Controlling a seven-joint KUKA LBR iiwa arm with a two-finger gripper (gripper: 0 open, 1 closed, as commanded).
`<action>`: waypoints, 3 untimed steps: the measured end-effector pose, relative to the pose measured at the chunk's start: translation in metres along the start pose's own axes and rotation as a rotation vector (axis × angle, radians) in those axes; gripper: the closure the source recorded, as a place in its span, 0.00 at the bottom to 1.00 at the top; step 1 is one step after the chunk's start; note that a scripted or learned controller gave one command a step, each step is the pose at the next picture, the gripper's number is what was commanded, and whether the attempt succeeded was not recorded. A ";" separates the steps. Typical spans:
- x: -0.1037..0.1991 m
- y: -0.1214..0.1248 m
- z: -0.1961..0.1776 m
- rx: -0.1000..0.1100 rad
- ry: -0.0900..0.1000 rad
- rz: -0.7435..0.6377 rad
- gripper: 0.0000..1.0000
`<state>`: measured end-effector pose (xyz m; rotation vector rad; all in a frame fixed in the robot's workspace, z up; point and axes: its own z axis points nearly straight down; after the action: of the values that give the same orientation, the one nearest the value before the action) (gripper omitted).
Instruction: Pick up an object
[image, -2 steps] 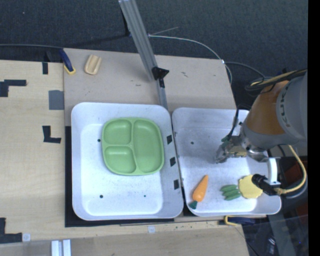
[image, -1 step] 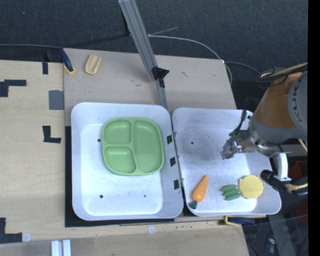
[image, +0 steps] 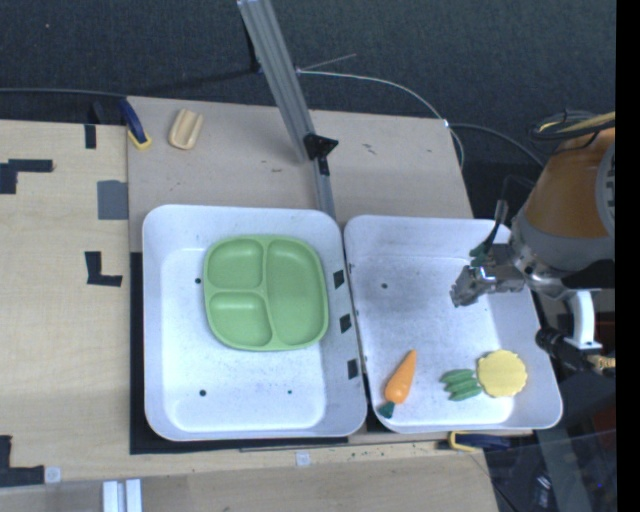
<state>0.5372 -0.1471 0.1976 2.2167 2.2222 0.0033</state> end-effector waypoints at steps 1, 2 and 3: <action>0.000 0.001 -0.033 0.001 0.000 0.001 1.00; 0.056 0.012 -0.042 0.003 0.003 -0.005 1.00; 0.116 0.020 -0.030 0.007 0.002 -0.005 1.00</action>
<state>0.5565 -0.0305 0.2277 2.2158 2.2319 -0.0014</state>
